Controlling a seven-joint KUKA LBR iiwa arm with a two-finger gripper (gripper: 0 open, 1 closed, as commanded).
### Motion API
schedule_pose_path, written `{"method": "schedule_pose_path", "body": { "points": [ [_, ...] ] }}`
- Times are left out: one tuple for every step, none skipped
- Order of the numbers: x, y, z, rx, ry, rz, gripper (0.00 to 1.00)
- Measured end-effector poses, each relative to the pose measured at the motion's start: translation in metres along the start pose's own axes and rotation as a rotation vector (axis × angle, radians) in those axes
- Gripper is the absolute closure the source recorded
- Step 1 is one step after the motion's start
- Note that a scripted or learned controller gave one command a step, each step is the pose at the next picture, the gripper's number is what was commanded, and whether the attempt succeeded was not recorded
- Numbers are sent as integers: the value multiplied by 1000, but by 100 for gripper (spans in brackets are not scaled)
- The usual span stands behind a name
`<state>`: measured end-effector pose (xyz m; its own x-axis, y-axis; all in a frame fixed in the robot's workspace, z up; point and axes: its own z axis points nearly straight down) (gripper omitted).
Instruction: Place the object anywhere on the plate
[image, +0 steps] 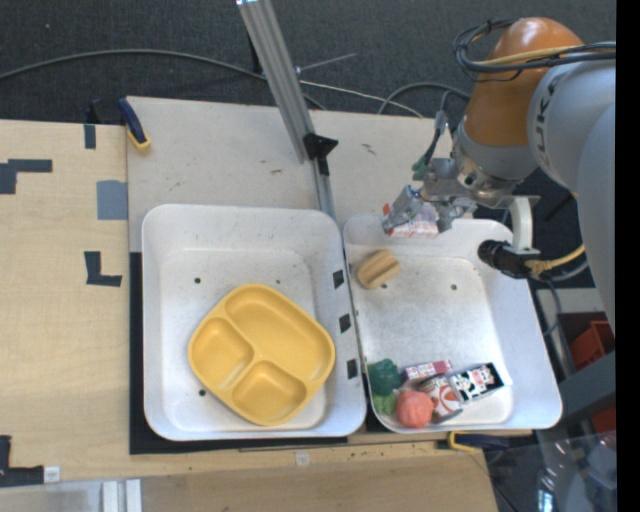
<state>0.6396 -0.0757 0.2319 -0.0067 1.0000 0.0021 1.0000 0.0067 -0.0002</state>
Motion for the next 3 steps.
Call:
{"method": "schedule_pose_path", "body": {
  "points": [
    [56, 2, 10, 2, 0, 0, 100],
    [109, 19, 3, 0, 0, -1, 100],
    [167, 29, -5, 0, 0, -1, 100]
  ]
}}
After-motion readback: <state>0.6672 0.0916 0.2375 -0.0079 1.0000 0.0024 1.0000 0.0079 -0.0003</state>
